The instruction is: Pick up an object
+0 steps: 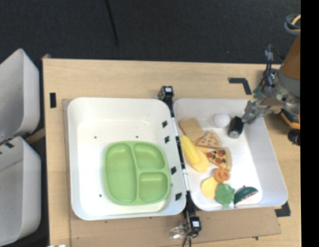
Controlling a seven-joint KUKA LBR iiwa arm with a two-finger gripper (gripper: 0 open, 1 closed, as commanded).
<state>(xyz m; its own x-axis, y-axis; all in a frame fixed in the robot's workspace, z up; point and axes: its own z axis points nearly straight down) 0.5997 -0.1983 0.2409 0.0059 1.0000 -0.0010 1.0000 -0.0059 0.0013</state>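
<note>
The right bin (267, 153) holds several toy foods. A white egg-like ball (221, 120) and a tan cracker (190, 126) lie at the back. Two pizza slices (210, 139) (219, 157) and a yellow corn cob (192, 152) sit in the middle. An orange piece (221, 175), a yellow piece (209, 188), a green broccoli (224, 194) and a dark green piece (246, 193) lie at the front. My gripper (250, 112) hangs over the bin's back right corner, right of the white ball, with nothing seen in it.
The left bin (87, 117) holds a green divided plate (136, 173). A ridge with black clips (175, 153) separates the two bins. The arm (285, 81) comes in over the bench's right edge.
</note>
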